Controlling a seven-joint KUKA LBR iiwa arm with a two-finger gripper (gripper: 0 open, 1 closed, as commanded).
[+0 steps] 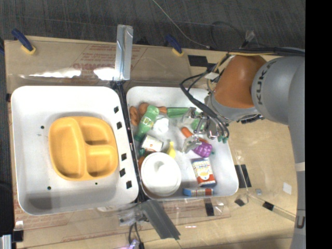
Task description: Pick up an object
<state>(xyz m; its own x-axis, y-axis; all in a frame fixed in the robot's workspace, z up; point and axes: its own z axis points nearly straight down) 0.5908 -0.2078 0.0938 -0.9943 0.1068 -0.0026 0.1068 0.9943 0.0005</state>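
Note:
My gripper [199, 131] reaches down into the right bin [228, 162] from the right, under the orange band of the arm. It hangs over a clutter of small items: a purple toy [204, 150] just below it, a small orange piece [185, 132] to its left and green pieces [176, 111] above. A green bottle [147, 120], a white bowl [160, 173], a small carton [203, 171] and a marker [197, 192] also lie in this bin. Nothing is visibly held.
The left bin [26, 139] holds a yellow divided tray [83, 147]. A metal bracket [123, 53] stands at the back between the bins. Black cables [194, 84] loop from the arm over the right bin's back edge.

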